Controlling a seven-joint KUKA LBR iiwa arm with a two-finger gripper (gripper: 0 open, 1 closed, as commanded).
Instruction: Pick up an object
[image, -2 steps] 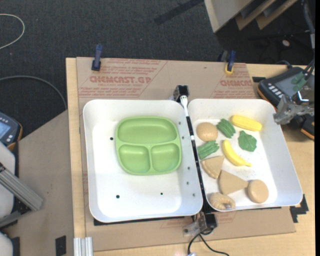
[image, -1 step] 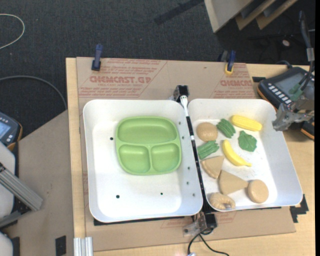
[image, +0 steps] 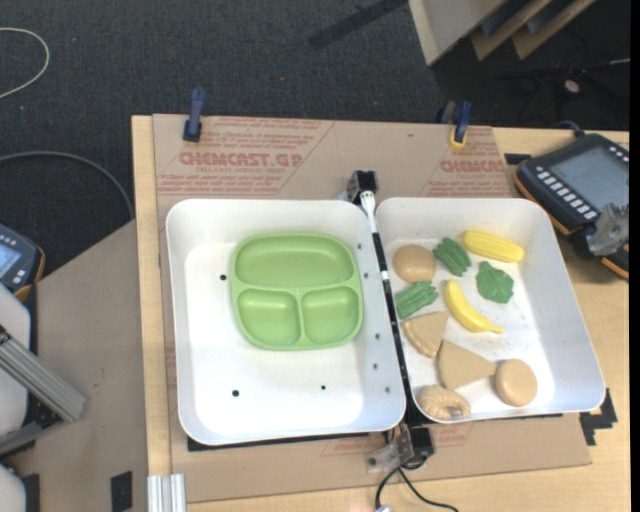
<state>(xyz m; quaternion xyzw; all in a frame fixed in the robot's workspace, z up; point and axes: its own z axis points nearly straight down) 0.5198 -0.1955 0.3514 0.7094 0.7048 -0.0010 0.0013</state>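
Note:
The right bin (image: 560, 300) holds several toy foods. A yellow corn cob (image: 492, 245) lies at the back, with a dark green vegetable (image: 453, 255) and a green broccoli piece (image: 494, 283) beside it. A yellow banana (image: 468, 307) lies in the middle, next to a green bean pod (image: 415, 298) and a tan round bun (image: 413, 264). Two tan bread wedges (image: 462, 364), a round cookie (image: 516, 381) and a pastry (image: 444, 403) sit at the front. The left bin (image: 200, 390) holds a green three-compartment tray (image: 297, 290).
Both bins rest on a brown cardboard sheet (image: 300, 160) clamped at the back by two clips (image: 193, 113). A black handheld pendant (image: 585, 190) lies on the bench at the right. A black divider strip (image: 380, 290) runs between the bins.

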